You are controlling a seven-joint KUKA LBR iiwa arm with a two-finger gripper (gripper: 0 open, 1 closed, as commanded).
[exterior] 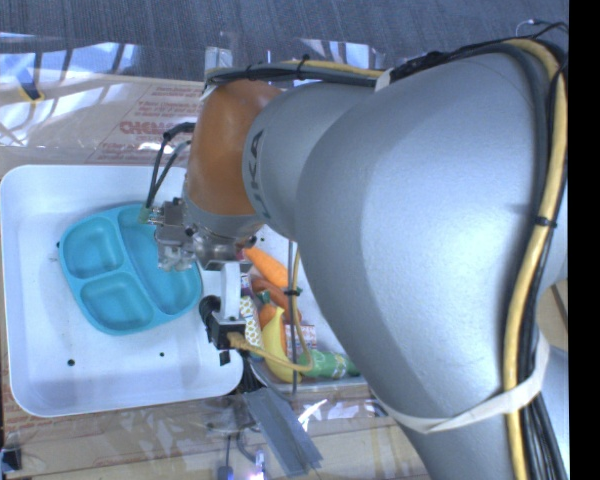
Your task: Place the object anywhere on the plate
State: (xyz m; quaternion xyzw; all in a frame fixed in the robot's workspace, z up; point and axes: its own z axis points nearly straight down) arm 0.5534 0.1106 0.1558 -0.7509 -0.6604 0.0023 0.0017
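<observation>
Nearest me, a yellow banana (272,340) and an orange carrot (267,267) lie under the grey arm (430,218), just right of the white bin (40,368). I judge the object is one of them, not yet lifted. The banana's long axis runs near to far; the carrot slants, and I can't tell which way its tip points. Beyond, the blue divided plate (120,268) sits bare, with the pincer (177,248) at its right edge. I cannot tell whether it is open or closed.
</observation>
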